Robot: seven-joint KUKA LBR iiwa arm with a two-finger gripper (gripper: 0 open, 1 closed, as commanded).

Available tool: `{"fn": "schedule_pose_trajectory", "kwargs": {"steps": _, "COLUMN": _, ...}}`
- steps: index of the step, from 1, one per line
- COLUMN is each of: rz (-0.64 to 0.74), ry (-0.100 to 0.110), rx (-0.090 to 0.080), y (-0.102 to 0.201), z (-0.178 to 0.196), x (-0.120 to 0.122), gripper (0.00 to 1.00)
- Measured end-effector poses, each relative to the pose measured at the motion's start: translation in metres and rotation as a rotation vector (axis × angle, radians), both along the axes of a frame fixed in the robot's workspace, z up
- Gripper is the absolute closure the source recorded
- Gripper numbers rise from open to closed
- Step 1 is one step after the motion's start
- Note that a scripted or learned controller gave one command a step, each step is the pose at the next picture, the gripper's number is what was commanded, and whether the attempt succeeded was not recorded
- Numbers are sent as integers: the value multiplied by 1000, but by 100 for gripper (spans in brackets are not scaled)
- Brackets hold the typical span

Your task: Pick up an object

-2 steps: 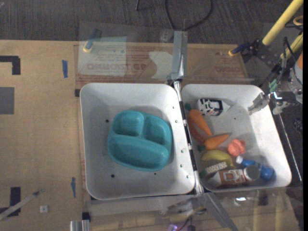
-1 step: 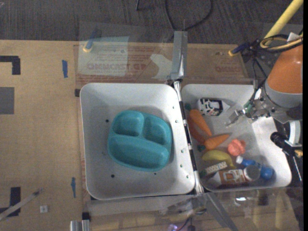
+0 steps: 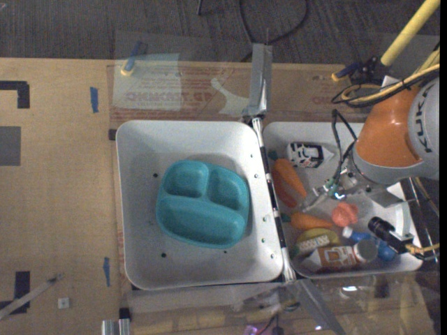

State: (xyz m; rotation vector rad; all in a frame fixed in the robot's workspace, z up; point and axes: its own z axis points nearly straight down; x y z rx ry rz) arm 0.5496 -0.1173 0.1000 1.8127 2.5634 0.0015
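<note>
No object is held. The pile of objects lies in the right bin [image 3: 318,130], crowded toward its near half. A long orange toy [image 3: 288,179] lies slanted by the bin's left wall, and a shorter orange piece [image 3: 309,220] lies below it. A pink round thing [image 3: 344,215] is seen just right of that piece. Nearer the front rim a yellow item [image 3: 318,236] and a labelled bottle [image 3: 340,256] lie on their sides, with blue bits [image 3: 363,238] beside them. A black-and-white item [image 3: 305,153] is set apart at the far end.

The left bin [image 3: 140,159] is joined to the right one along a metal strip, and a teal divided plate [image 3: 202,202] is carried in its middle, slightly turned.

Both bins are borne by a pale wooden bench [image 3: 56,187] marked with blue tape strips and black patches. A clear sheet [image 3: 160,89] is laid behind the bins. Beyond the bench a dark carpeted floor [image 3: 105,12] is seen, with a black cable loop [image 3: 274,9] lying on it.

The arm [image 3: 384,142] is brought in from the right, its orange band over the bin's far right corner. The gripper [image 3: 327,190] is lowered over the bin's middle — between the long orange toy and the pink round thing — and whether it is spread or pressed together cannot be told.
</note>
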Motion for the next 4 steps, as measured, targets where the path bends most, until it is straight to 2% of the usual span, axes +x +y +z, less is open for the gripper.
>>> {"fn": "schedule_pose_trajectory", "kwargs": {"steps": 1, "rz": 111, "ry": -12, "rx": 0, "y": 7, "z": -10, "x": -11, "gripper": 0}}
{"fn": "schedule_pose_trajectory", "kwargs": {"steps": 2, "rz": 105, "ry": -17, "rx": -1, "y": 5, "z": 1, "x": -9, "gripper": 100}}
{"fn": "schedule_pose_trajectory", "kwargs": {"steps": 3, "rz": 212, "ry": -9, "rx": 0, "y": -30, "z": -10, "x": -23, "gripper": 100}}
{"fn": "schedule_pose_trajectory", "kwargs": {"steps": 4, "rz": 3, "ry": -11, "rx": -4, "y": -8, "z": -10, "x": 12, "gripper": 100}}
